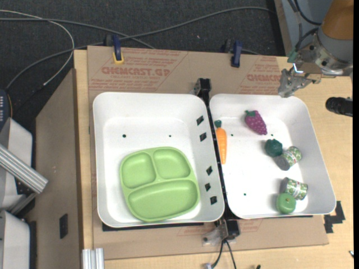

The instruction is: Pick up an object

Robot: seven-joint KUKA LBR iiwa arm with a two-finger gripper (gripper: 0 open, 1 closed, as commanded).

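Observation:
The right bin (314, 150) holds several toys: an orange carrot (221, 143) by its left wall, a purple grape bunch (256, 122), a dark green piece (274, 147), a grey-green can (289, 156), another can (295, 188) and a green round piece (286, 203). My gripper (289, 87) hangs at the upper right, just past the right bin's far rim, above the cardboard. Nothing shows between its fingers. The grapes lie closest, below and to its left.
The left bin (106, 116) holds a light green divided plate (160, 182). Black clips run along the divider between the bins. Blue clamps (117, 54) pin the cardboard sheet at the back. Cables cross the dark floor behind.

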